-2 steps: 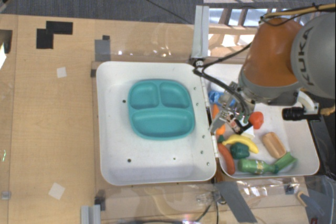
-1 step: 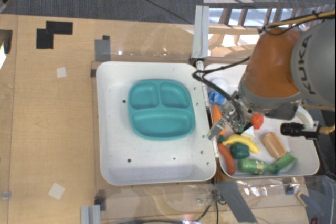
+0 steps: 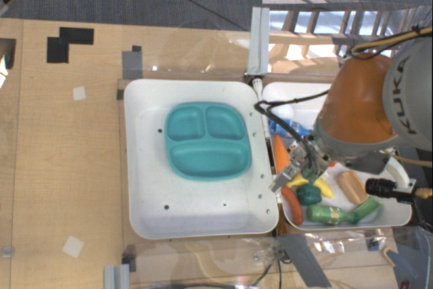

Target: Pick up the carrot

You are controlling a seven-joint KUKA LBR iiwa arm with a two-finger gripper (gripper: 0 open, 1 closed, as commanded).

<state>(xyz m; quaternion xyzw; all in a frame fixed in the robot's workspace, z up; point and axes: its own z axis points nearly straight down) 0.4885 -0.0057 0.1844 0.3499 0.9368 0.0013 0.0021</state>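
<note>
Pale wood makes up the bench (image 3: 61, 166), with dark carpet beyond its far edge and 2 shallow white bins set side by side on it. Within the left bin (image 3: 145, 213) lies a teal divided plate (image 3: 206, 141) with 3 compartments, roughly in the middle. At the near end of the right bin (image 3: 399, 213) sits a crowd of toy foods. The carrot (image 3: 279, 152), orange and slim, lies along that bin's left wall, pointing away from the camera, its near end hidden under the gripper. Just nearer than it lies a red piece (image 3: 291, 200), then a dark green round piece (image 3: 309, 194) touching a yellow one (image 3: 323, 186). A green vegetable (image 3: 342, 214) lies along the near wall, and a tan piece (image 3: 351, 186) lies to the right of the yellow one.

From the right comes the grey arm, its orange band (image 3: 355, 105) above the wrist, with the gripper (image 3: 295, 171) low over the bin's left side, just beside the carrot and above the yellow piece. Whether the fingers are parted or closed cannot be told, as they blur into the clutter. Black cables run over the bin's far half
</note>
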